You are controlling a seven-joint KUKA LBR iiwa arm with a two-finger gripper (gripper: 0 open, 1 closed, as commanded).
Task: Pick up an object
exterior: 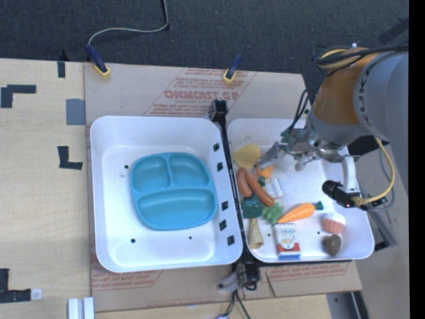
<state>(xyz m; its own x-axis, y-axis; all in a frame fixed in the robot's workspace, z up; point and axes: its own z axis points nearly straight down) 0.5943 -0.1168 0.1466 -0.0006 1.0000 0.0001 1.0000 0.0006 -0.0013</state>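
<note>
- Gripper (273, 157) sits low over right bin's (364, 248) upper-left part, arm (348, 95) reaching in from the right.
- Fingers: can't tell how far apart, wrist hardware blurs them. Nothing seen held.
- Task = pick any object. Candidates all in right bin: yellow piece (247, 155) just left of gripper, small orange bit (265, 172) just below it, two sausages (252, 185) along the left wall, broccoli (271, 212), green block (252, 209), carrot (297, 212), carton (287, 238), cupcake (333, 223), brown lump (331, 244), tan cone (255, 233).
- Left bin (106, 178) holds a blue tray (174, 190), well apart from gripper; skip it.
- Nearest targets, imo: orange bit or yellow piece. Yellow one looks flat, likely hard to pinch. Orange bit is small, touching or nearly touching a clear wrapper (275, 189).
- To do it well: center jaws over one item only, align across its narrow side, go straight down.
- Risk: sausages & divider (224, 171) are close; a finger may land on them or push the pile aside.
- Carrot is more isolated, prob the easier grab if this try slips.
- Lift slowly, then check that smth sits between the fingers.
</note>
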